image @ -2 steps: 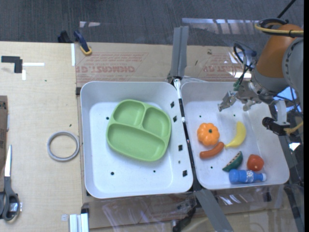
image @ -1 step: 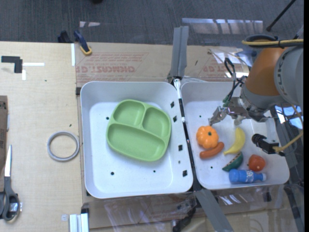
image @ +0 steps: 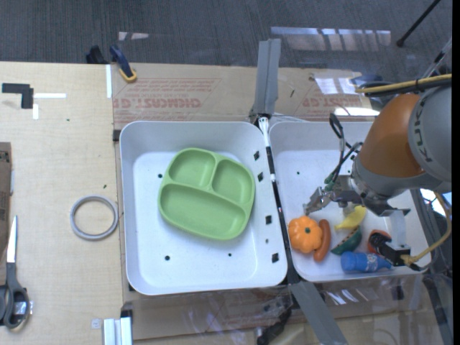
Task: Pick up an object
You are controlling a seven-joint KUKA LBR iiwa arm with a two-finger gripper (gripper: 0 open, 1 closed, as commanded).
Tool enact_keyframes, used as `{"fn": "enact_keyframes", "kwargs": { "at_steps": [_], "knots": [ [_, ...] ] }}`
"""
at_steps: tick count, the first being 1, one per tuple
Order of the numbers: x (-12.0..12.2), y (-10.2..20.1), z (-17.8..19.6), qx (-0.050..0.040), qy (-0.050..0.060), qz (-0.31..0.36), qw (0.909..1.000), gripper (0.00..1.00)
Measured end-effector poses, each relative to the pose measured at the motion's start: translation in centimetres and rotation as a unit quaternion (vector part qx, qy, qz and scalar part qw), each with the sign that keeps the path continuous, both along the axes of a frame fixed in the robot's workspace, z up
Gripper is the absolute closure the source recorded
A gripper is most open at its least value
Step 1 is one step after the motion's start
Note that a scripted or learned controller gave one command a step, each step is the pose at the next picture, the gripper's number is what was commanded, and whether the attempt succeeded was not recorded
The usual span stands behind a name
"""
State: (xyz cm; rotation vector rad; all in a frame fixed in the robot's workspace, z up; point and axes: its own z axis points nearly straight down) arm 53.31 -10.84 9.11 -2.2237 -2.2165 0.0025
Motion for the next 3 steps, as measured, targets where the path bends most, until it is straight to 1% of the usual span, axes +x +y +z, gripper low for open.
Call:
{"fn": "enact_keyframes", "kwargs": {
  "at_steps": [1,2,3],
  "knots": [
    [-4.8,1.1,0.0,0.0002,0.000,0.000,1.0000,0.00],
    [-4.8,1.0,0.8,0.0003,0.001,-0.002,1.0000,1.00],
    [-5.5,8.3,13.1,-0.0007,0.000,0.002,1.0000,1.00]
  ]
}}
